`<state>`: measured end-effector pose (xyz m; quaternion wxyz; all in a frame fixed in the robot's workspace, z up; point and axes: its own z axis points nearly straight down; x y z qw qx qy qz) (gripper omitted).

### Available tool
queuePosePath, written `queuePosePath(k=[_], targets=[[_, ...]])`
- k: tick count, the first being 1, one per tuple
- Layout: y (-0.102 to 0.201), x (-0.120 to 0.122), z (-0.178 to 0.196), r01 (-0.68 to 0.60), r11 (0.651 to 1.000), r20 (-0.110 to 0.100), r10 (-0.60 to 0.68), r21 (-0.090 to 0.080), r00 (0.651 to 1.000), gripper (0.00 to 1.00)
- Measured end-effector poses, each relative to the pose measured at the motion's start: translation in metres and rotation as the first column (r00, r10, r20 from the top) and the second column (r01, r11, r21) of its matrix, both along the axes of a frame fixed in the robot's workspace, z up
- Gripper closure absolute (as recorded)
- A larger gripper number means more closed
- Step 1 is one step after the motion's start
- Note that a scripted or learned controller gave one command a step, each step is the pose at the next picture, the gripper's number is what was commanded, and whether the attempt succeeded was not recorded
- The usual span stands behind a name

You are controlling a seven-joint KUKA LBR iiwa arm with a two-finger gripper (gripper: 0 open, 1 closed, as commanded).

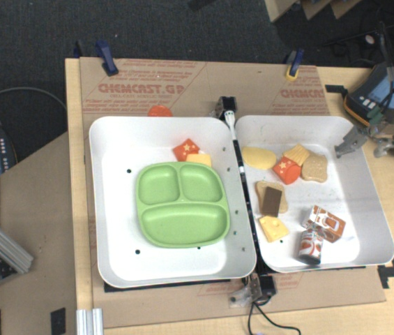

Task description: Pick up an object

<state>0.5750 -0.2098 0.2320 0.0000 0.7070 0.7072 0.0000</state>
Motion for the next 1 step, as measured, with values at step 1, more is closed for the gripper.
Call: queuePosePath(k=[1], targets=[[0.0804, 0.0406, -0.083, -0.009, 1.0, -0.007, 0.009, 0.006, 1.0, 0.0]])
